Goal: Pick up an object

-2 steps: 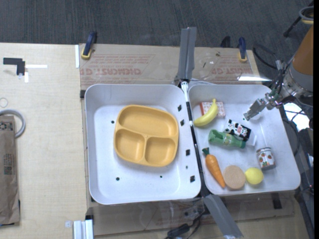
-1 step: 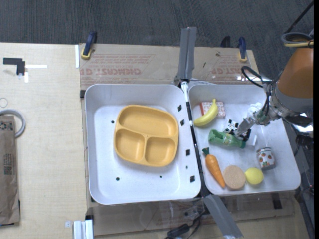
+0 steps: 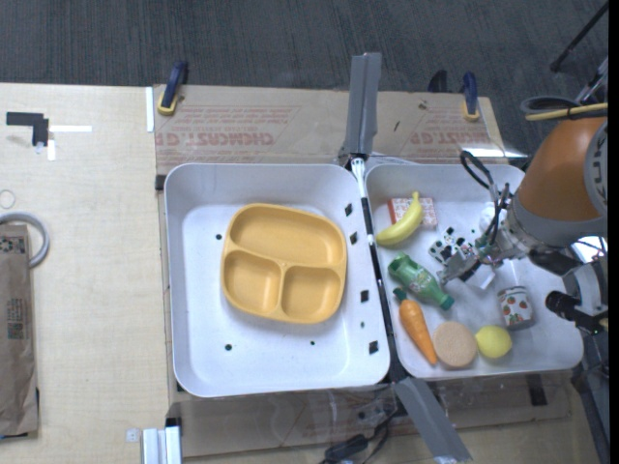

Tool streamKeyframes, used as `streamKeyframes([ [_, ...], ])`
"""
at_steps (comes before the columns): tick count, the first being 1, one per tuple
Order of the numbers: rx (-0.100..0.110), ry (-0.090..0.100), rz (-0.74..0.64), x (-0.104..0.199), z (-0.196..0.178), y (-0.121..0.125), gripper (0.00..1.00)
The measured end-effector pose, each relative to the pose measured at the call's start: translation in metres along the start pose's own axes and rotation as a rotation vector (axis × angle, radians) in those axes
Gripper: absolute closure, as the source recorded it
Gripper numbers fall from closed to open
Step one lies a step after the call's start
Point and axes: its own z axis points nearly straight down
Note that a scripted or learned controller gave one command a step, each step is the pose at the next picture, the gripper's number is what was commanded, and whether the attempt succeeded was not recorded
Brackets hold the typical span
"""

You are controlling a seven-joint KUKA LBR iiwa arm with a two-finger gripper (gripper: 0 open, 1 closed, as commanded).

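The right bin (image 3: pixel 542 361) holds several objects. A banana (image 3: pixel 404 222) lies at the back left, partly over a red and white packet (image 3: pixel 426 207). A green bottle (image 3: pixel 419 282) lies near the bin's left wall, with an orange carrot (image 3: pixel 417 327) in front of it. A round tan disc (image 3: pixel 455 345) and a yellow lemon (image 3: pixel 493 342) sit at the front. A small patterned can (image 3: pixel 515 307) stands to the right. My gripper (image 3: pixel 468 267) is low in the middle of this bin, beside a black and white speckled object (image 3: pixel 447 249) and just right of the green bottle.
The left bin (image 3: pixel 193 356) carries a yellow divided plate (image 3: pixel 283 262). A grey divider bar (image 3: pixel 364 114) runs between the bins at the back. The arm's orange band (image 3: pixel 566 177) hangs over the right bin's far right side. Cardboard (image 3: pixel 261 129) lies behind the bins.
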Motion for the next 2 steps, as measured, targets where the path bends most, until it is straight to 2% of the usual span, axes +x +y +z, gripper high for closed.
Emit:
streamKeyframes([
  [1,0.003,0.000,0.005,-0.002,-0.007,-0.001,1.00],
  [2,0.001,-0.002,0.061,0.057,-0.154,0.007,1.00],
])
